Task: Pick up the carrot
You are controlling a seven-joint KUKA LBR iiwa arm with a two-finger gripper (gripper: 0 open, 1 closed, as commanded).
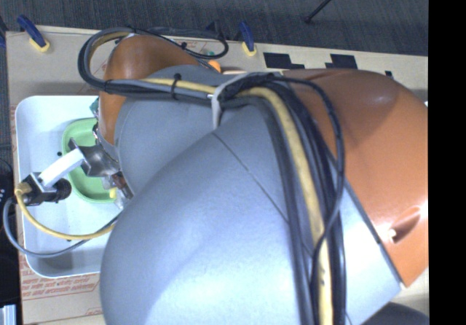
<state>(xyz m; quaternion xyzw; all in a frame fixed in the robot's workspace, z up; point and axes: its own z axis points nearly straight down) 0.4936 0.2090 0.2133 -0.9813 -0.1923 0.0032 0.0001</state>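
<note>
My grey arm (240,200) with its orange band (386,156) covers most of both bins. Its wrist reaches over the left white bin (29,116). The gripper (102,170) hangs at the wrist's lower end, above a green round dish (86,186), and the arm's body hides most of it. A small bright orange bit (213,65) peeks out beside the cables at the top; I cannot tell whether it is the carrot.
A white bracket (62,165) with a black plug (45,191) and a yellow cable (62,231) juts out over the left bin. Black and yellow cables (291,141) run along the arm. Blue clamps (33,32) (247,37) hold the bench's far edge.
</note>
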